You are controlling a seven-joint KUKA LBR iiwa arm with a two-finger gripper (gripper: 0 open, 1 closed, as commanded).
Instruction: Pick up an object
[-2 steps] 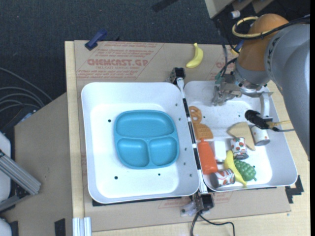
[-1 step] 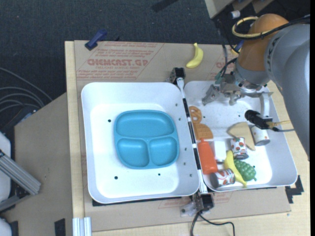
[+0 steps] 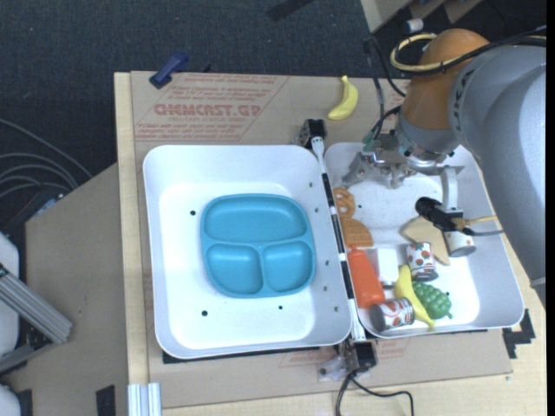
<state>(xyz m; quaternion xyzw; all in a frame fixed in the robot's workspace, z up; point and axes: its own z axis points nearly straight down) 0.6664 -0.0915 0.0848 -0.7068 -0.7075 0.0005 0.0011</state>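
Two bins (image 3: 173, 319) sit side by side from where I watch: the left one holds one blue tray (image 3: 257, 243); the right one holds two cans (image 3: 398, 312), one carrot (image 3: 364, 277), one banana (image 3: 413, 291), one pretzel (image 3: 344, 203). A second banana (image 3: 344, 100) lies outside. My gripper (image 3: 385, 168) hovers at the right bin's far end; I cannot tell its jaws

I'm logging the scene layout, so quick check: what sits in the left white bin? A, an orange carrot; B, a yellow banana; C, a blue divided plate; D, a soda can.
C: the blue divided plate lies in the middle of the left bin, with no other item beside it there.
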